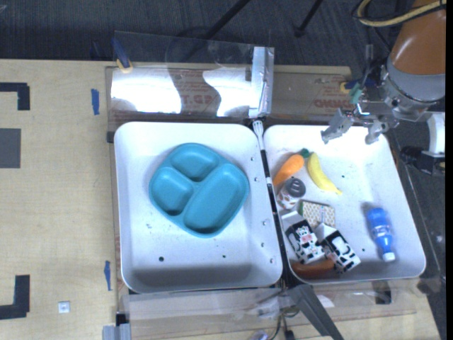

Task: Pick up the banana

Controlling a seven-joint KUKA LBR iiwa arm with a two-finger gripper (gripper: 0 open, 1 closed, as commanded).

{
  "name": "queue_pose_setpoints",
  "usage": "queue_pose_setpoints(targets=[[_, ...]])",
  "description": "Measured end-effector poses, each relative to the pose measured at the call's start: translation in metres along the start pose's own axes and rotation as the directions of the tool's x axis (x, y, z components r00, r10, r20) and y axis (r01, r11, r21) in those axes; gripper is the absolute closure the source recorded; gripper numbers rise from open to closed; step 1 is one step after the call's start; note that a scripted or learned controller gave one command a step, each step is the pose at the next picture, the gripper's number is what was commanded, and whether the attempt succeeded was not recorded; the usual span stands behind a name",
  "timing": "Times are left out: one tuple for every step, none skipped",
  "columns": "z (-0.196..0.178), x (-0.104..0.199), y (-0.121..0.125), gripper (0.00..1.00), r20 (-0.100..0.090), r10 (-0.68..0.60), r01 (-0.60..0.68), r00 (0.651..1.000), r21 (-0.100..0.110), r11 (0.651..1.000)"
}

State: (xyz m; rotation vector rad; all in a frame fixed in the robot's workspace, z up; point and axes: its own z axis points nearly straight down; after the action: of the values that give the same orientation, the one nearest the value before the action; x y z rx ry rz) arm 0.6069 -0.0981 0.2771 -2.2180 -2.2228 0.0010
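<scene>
My arm comes in from the right, its orange band high above the grey wrist. Below that wrist my claw [355,128] points downward, two fingers spread wide apart, left finger and right finger gripping nothing

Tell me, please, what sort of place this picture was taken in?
Most likely a robotics lab bench set up for pick-and-place trials. A robot arm's gripper hangs over two white bins, the right bin scattered with toy items such as a banana and carrot, while tripod legs stand behind.
</scene>
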Motion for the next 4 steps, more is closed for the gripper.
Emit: queue_pose_setpoints(targets=[[0.174, -0.008, 0.005, 0.00, 0.000, -0.039, 0.039, 0.999, -0.001, 0.999], [0.162, -0.010, 0.007, 1.00, 0.002, -0.035, 0.035, 0.999, -0.007, 0.999], [0.164, -0.010, 0.006, 0.00, 0.002, -0.035, 0.035, 0.999, -0.004, 0.999], [0.191, -0.017, 0.007, 0.00, 0.004, 0.287, -0.287, 0.958, 0.002, 0.958]])
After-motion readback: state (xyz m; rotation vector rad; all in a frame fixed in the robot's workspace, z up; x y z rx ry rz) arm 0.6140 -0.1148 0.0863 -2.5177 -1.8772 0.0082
